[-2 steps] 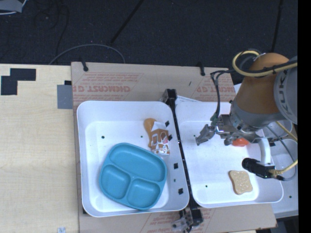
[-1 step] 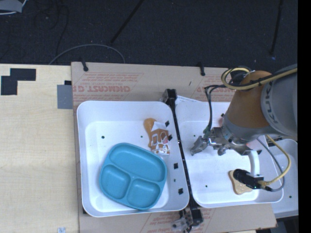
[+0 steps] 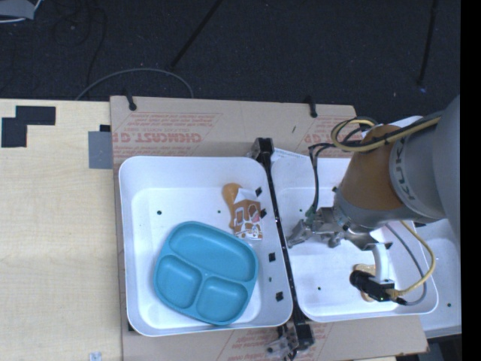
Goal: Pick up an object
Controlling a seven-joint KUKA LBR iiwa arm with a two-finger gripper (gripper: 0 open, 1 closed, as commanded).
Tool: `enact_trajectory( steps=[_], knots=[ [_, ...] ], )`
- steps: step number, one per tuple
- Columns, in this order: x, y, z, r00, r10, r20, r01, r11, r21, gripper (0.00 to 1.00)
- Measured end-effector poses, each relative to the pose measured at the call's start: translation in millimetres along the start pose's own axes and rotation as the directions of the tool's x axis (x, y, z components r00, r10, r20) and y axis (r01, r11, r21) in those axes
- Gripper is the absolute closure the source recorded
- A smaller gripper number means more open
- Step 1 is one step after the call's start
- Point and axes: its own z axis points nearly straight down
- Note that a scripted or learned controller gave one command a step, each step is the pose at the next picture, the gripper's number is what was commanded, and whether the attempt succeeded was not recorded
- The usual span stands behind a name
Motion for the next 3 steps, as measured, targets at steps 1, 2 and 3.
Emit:
enact_trajectory(
  steps=[1,2,3],
  knots=[
    [-2,0,-12,1.0,0.006,-0.001,-0.006,1.0,0.0,1.0],
    [3,6,-66,1.0,-0.002,0.0,0.002,1.0,-0.006,1.0],
    [2,7,-130,1.0,-0.001,0.001,0.001,1.0,-0.008,1.0]
  ],
)
